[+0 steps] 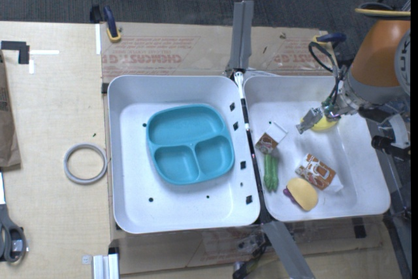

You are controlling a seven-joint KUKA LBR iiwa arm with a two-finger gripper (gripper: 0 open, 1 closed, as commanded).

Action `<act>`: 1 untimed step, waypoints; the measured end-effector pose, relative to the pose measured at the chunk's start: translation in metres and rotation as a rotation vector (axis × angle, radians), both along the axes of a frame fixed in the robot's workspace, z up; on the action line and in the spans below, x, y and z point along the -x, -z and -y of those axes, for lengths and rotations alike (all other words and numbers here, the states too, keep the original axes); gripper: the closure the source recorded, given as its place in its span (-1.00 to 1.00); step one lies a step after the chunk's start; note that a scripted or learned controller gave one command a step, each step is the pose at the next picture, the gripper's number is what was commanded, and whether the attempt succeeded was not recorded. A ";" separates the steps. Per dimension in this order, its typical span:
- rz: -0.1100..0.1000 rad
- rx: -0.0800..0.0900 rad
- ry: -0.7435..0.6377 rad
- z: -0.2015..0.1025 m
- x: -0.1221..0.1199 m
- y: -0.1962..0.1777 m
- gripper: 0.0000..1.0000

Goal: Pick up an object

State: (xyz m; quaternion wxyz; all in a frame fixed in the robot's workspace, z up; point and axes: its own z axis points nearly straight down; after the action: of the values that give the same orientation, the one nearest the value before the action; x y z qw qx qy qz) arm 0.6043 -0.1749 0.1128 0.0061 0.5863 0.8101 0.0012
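The yellow object (323, 125) lies near the back of the right bin (366, 206), close to its far right wall, and the gripper (312, 119) sits right over it, tilted down from the arm's wrist. From this slanted view I cannot tell whether the jaws are spread or closed, nor whether they touch the yellow object or only hang beside it; the metal tip hides much of it.

Judging from that, the main risk is a missed or glancing grasp. The yellow object looks rounded and smooth, so jaws closing off-centre would likely squeeze it sideways and send it rolling toward the wall. Its place near the wall also leaves little room on that side, so one jaw could catch the bin's side and shove the bin on the table (52, 101).

Other things in the same bin sit well apart from the gripper: a small brown packet (266, 142), a green pod (270, 172), a red and white wrapper (317, 172) and a yellow wedge (303, 193) toward the front. They seem unlikely to interfere. The left bin (124, 206) holds a blue divided tray (190, 144).
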 end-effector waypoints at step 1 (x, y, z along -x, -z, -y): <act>0.004 0.001 -0.168 0.016 -0.013 0.012 -1.00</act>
State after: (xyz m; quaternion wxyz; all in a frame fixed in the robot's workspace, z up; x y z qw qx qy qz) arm 0.6176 -0.1907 0.1009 0.0079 0.5161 0.8565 0.0025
